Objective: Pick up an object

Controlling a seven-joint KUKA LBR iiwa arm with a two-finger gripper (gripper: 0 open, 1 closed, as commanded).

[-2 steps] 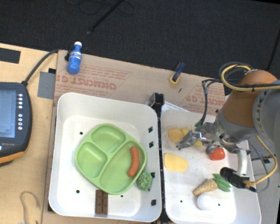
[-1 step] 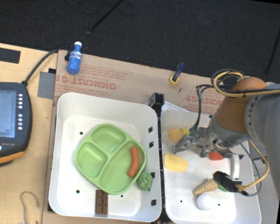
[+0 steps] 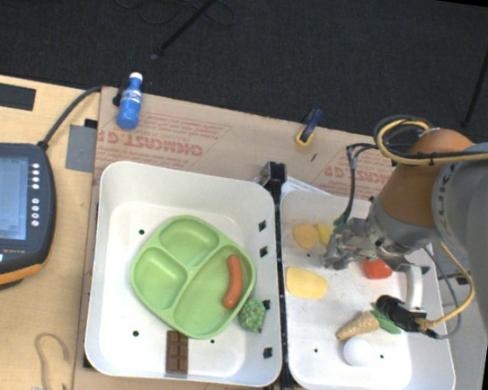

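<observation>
The gripper (image 3: 342, 250) was seen low over the right bin (image 3: 422, 371), in its upper left part, at the end of the grey arm (image 3: 467, 191) reaching in from the right. Whether it was open or closed could not be told. A yellow piece (image 3: 308, 235) was spotted just beside it, on the side toward the left bin (image 3: 111, 324), and a red piece (image 3: 377, 270) just beside it on the other side. Nearer the camera, a larger yellow piece (image 3: 306, 284) was found lying close to the divider between the bins. Further down, an ice-cream cone (image 3: 358, 326) was seen on its side, with a white ball (image 3: 356, 351) touching or just beside it.

In the left bin, a green divided plate (image 3: 184, 240) was laid out flat, with a red sausage (image 3: 233, 281) in its right compartment. A green leafy toy (image 3: 252, 314) was noted at the plate's lower right edge, and a brown bar (image 3: 177, 353) near the bin's front wall. Behind the bins, a blue bottle (image 3: 130, 102) was seen standing on the cardboard.
</observation>
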